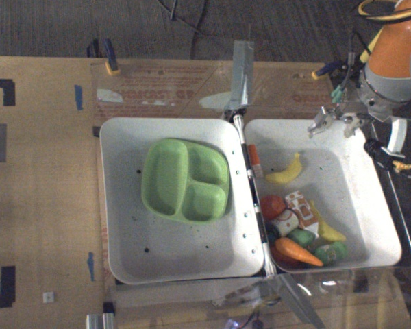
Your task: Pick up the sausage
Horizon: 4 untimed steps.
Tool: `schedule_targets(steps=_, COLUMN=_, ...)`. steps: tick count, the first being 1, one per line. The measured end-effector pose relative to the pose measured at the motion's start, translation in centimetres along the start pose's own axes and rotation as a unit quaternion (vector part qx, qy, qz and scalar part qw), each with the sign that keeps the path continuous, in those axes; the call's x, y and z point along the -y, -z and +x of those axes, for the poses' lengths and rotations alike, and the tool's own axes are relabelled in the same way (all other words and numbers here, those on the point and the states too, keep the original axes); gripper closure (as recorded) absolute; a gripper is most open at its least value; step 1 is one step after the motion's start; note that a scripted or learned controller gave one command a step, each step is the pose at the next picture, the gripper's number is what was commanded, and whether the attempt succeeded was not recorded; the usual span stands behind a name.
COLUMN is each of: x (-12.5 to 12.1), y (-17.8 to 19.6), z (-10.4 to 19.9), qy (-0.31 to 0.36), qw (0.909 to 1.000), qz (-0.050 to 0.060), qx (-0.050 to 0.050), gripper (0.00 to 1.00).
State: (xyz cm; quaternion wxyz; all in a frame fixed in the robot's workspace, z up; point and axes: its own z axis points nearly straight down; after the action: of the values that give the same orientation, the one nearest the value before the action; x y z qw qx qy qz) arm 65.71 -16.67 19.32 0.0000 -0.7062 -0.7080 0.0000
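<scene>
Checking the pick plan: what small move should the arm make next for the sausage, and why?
Probably carry the gripper left across the right bin toward the sausage. The gripper hangs over the bin's far rim, while the sausage lies along its left wall, left of the banana.

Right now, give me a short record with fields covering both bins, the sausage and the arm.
left bin: shallow white bin holding a green three-compartment plastic tray
right bin: shallow white bin with a yellow toy banana and an orange toy carrot among piled toy foods
sausage: slim reddish-brown sausage lying along the right bin's left wall
arm: grey and orange arm over the right bin's far right corner
</scene>
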Motion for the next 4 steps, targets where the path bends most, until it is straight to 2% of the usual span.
schedule_targets(steps=1, x=13.6, y=-10.4, z=2.4, qy=-0.009, qw=1.0, qz=-0.004, qx=0.0, gripper=0.0)
schedule_targets(steps=2, x=14.9, y=-10.3, z=-2.9, qy=-0.106, qw=0.9944, qz=-0.001, qx=0.0, gripper=0.0)
schedule_targets(steps=3, x=17.5, y=-10.5, z=-2.4, qy=-0.258, qw=0.9662, qz=-0.005, qx=0.0, gripper=0.0)
schedule_targets(steps=4, x=17.4, y=-10.4, z=2.0, qy=-0.54, qw=0.8418, qz=-0.007, qx=0.0, gripper=0.0)
